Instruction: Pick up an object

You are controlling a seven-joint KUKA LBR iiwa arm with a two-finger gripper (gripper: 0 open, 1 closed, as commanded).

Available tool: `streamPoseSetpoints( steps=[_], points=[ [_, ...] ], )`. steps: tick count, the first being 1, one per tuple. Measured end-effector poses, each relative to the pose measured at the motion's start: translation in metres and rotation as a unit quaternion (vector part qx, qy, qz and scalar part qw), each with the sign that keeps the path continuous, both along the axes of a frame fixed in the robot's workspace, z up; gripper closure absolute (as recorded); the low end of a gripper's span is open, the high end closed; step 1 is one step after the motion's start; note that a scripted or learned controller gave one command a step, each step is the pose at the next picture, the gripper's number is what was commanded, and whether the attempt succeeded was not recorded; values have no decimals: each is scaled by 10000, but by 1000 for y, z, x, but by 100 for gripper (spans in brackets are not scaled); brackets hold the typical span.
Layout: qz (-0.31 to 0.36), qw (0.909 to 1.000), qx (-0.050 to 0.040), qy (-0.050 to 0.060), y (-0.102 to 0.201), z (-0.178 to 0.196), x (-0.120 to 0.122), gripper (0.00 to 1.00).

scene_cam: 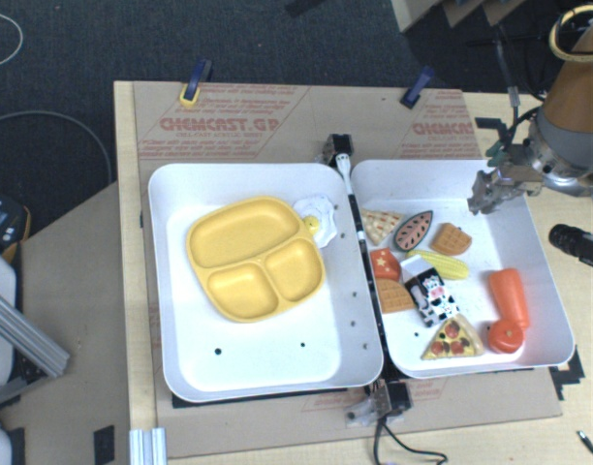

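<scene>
The right bin [539, 250] holds several toy foods: a waffle piece [380, 225], a brown oval slice [414, 230], a small toast [452, 239], a yellow corn cob [442, 265], a red piece [385, 263], a black-and-white cow figure [432, 296], a pizza slice [452, 339] and an orange carrot [509, 308]. My gripper [485, 197] hangs over the upper right part of this bin, above and right of the toast. Nothing shows between its fingers.
The left bin [171, 260] carries a yellow divided plate [255, 258], with a toy fried egg [316, 219] at the plate's upper right. Two clamps [192, 83] hold the cardboard at the back. The arm comes in from the right edge.
</scene>
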State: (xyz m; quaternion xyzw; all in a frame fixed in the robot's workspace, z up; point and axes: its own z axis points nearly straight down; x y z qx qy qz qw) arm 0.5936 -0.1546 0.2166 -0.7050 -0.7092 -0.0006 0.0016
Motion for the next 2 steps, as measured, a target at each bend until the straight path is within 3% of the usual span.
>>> streamPoseSetpoints(
  steps=[2],
  points=[
    [4,10000,-9,-24,101,2,30,100]
  ],
)
